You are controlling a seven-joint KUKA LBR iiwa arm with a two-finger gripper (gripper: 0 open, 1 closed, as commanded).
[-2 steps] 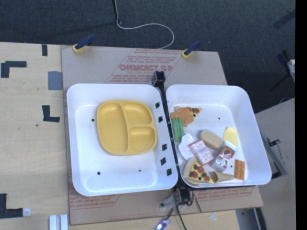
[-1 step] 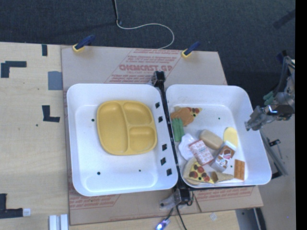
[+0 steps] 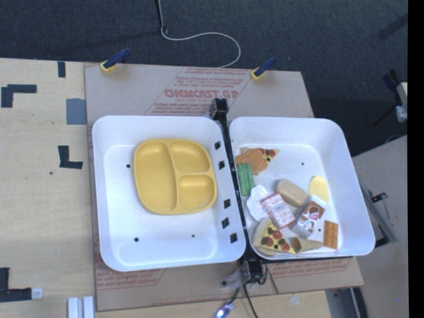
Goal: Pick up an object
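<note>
The right bin (image 3: 344, 152) holds several toy food items. A pizza slice (image 3: 256, 156) lies near its back left, with a green pickle (image 3: 245, 178) just in front of it. A tan bread roll (image 3: 291, 192) and a yellow piece (image 3: 319, 189) sit in the middle. A red and white packet (image 3: 277, 209) and a small can (image 3: 307, 220) lie closer to the front. Another pizza slice (image 3: 273, 237) and an orange cracker (image 3: 330, 234) rest along the front wall. The left bin (image 3: 112, 244) carries a yellow divided plate (image 3: 175, 175).
Both bins stand on a cardboard sheet (image 3: 199, 88) held by two yellow and blue clamps (image 3: 114, 59). A white cable (image 3: 199, 37) loops behind on the dark floor. Black clips (image 3: 228, 204) join the bins along their shared wall. The wooden bench (image 3: 40, 177) spreads to the left.
</note>
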